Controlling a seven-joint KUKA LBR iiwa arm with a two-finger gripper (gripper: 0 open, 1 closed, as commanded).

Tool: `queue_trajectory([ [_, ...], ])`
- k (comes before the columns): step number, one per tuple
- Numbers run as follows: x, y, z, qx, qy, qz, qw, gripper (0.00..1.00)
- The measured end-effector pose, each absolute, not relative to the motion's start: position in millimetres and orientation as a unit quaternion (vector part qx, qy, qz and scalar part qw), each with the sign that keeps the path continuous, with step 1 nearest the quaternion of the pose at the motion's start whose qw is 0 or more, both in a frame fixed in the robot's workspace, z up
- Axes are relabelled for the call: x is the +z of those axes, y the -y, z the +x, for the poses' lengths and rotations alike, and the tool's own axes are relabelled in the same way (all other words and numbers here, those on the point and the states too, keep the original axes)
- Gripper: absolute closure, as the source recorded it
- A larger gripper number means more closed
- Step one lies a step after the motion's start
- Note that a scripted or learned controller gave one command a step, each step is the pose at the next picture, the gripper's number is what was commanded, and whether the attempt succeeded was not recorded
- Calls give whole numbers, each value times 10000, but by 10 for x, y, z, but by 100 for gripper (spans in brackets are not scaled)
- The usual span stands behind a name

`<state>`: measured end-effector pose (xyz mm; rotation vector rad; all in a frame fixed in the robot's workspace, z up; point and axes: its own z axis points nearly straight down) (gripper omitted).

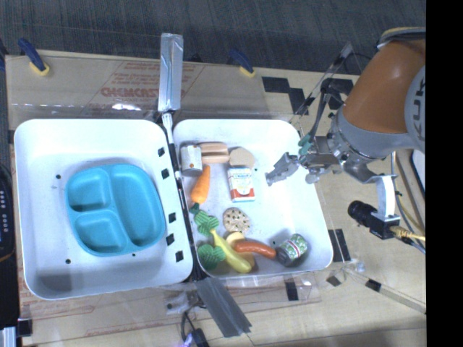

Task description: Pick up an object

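The gripper (281, 170) hung over the right bin (309, 212), toward its three o'clock edge, pointing in from the right at the end of the grey arm (376, 100) with its orange band. I could not tell from where I stood how far its jaws were parted; nothing showed between them, and they touched none of the toys below.

The bench (405, 259) was pale wood, with a dark carpeted floor beyond it at twelve o'clock. Two shallow white bins sat side by side, a grey divider post (171, 71) rising where they met. Two blue clamps (35, 56) gripped the far edge of the bench.

The left bin (43, 150) held one thing: a blue sectioned tray (114, 208) with three compartments, lying near the bin's middle.

The right bin held the pickable things. At its twelve o'clock side lay one small tin can (190, 159), one hot-dog bun (213, 150) and one brown bread slice (242, 157), close together. Just below them were one carrot (201, 185), tilted, and one red-and-white carton (241, 183), which lay nearest the gripper, at its nine o'clock. Near the middle sat one round cookie (236, 219). Along the six o'clock side were crowded one green leafy vegetable (206, 223), one banana (235, 255), one red sausage (253, 249) resting against the banana, and one green can (293, 249) on its side toward five o'clock.
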<state>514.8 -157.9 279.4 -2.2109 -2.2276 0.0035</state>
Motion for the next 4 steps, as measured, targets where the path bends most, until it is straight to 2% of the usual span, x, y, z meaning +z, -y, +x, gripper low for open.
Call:
queue_trajectory([
  [1, 1518, 1265, 5609, 47, 7359, -6770, 73, 0],
  [2, 920, 1728, 5830, 3, 7465, -6653, 2, 0],
  [3, 1016, 1731, 5827, 13, 7477, -6640, 11, 100],
  [4, 1668, 1701, 6136, 2, 6616, -7498, -2, 100],
])
